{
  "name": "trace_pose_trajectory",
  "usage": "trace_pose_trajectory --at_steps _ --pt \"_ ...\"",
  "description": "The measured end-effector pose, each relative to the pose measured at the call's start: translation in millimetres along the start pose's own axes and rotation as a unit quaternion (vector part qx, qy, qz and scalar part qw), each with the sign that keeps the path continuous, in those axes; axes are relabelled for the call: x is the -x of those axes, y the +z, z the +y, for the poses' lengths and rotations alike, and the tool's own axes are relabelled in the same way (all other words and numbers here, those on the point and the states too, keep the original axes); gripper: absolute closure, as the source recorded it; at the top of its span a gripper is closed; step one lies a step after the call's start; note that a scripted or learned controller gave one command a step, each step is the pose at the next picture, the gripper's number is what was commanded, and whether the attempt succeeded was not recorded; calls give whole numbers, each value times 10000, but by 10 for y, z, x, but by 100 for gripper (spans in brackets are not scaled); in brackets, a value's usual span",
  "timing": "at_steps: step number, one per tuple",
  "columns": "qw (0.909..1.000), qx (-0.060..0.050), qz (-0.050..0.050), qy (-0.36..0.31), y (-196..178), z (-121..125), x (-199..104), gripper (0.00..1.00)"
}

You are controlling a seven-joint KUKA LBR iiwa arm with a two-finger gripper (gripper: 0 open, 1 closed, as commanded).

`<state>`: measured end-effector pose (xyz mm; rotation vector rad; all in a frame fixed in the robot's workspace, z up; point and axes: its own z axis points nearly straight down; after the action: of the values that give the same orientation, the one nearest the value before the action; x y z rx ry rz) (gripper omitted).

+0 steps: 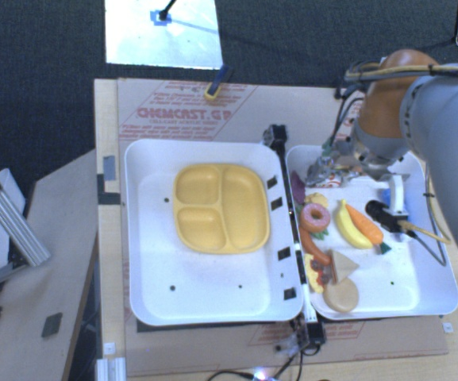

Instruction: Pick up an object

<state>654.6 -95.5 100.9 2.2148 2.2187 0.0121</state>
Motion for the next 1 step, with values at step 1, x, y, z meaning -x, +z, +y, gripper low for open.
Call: trace_pose_trajectory --at_steps 1 --pt "10000 -21 -5 -11 -445 62 -17 100"
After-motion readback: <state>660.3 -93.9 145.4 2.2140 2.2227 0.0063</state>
